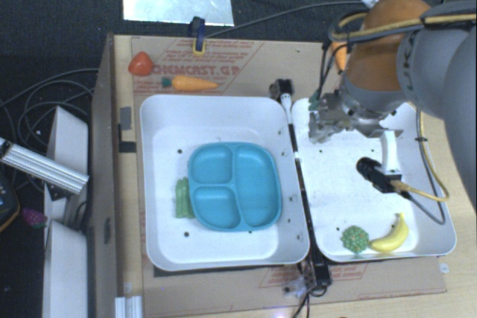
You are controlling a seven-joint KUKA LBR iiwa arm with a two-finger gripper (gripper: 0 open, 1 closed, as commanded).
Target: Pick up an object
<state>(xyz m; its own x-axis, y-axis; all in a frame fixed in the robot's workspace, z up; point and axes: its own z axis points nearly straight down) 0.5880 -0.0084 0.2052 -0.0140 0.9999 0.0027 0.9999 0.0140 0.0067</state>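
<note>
In right bin [447,234], tool [322,124] (top left), banana [393,235]

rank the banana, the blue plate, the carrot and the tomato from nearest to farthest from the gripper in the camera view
1. Blue plate: in the left bin, below and left of the gripper.
2. Banana: in the right bin's near corner, only slightly farther than the plate, nearly too close to call.
3. Carrot: on the cardboard behind the left bin.
4. Tomato: far left corner of the cardboard.

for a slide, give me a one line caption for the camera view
KUKA arm's gripper over the right bin, which holds a banana and green toy; blue divided plate in the left bin.
</note>
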